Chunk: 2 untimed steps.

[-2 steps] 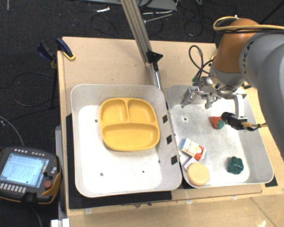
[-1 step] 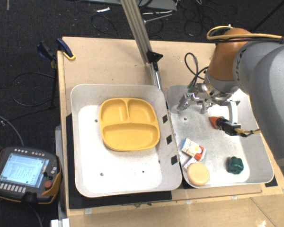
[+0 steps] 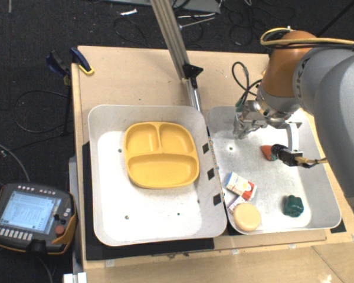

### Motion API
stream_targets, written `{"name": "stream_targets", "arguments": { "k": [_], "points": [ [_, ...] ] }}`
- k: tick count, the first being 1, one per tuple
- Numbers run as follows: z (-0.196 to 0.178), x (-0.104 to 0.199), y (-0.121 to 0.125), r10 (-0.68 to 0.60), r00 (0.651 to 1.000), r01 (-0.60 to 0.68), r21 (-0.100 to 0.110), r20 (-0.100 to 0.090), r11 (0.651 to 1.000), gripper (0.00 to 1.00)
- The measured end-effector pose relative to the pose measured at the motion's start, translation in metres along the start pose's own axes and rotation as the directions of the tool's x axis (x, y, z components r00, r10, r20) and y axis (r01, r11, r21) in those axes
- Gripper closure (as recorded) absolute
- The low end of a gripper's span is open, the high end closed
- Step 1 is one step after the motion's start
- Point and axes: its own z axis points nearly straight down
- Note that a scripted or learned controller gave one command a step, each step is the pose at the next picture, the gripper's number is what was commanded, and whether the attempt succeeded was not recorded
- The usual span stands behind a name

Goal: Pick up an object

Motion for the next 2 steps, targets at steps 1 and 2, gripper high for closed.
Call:
{"name": "stream_targets", "arguments": {
  "k": [1, 2],
  "points": [
    [-0.043, -0.001, 0.0, 0.001, 1.0, -0.001, -0.005, 0.0, 1.0, 1.0],
    [-0.107, -0.005, 0.001, 0.001, 1.0, -0.001, -0.008, 0.001, 1.0, 1.0]
  ]
}}
